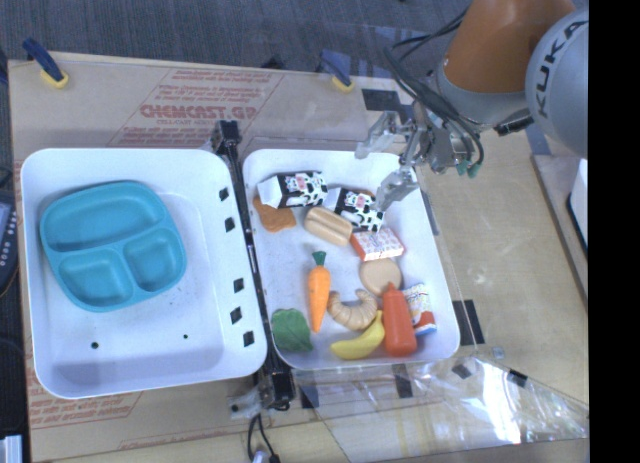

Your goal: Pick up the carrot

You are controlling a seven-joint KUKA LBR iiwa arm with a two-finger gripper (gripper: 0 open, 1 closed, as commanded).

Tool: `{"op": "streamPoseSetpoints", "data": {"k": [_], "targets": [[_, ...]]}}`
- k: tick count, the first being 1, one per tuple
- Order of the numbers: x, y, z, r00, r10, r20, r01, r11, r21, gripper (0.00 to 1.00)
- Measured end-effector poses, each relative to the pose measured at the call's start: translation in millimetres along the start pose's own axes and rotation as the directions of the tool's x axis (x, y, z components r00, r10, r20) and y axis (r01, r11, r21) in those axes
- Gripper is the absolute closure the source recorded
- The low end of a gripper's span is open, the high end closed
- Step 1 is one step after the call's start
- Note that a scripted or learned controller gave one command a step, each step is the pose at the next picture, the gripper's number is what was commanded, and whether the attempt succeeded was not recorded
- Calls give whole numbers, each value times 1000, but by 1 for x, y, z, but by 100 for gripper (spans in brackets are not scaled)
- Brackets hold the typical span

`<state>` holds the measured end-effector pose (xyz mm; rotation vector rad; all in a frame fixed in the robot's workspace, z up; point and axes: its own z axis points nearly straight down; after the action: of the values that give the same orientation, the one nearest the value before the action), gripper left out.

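The carrot (318, 293), orange with a green top, lies lengthwise in the middle of the right bin (262, 241), its green end pointing to the far side. My gripper (386, 165) hangs over the bin's far right corner, well away from the carrot, up and to the right of it. Its two fingers (394, 187) stand apart with nothing between them, so it is open.
Around the carrot lie broccoli (291, 330), a croissant (353, 309), a banana (360, 342), a red bottle (397, 320), a hot dog bun (328, 224) and two milk cartons (300, 189). The left bin (120, 351) holds a blue divided plate (111, 243).
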<state>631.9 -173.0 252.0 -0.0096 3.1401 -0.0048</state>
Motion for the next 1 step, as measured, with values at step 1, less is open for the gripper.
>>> {"op": "streamPoseSetpoints", "data": {"k": [1], "targets": [[17,65,132,989,-146,-12,146,989,-11,0]]}}
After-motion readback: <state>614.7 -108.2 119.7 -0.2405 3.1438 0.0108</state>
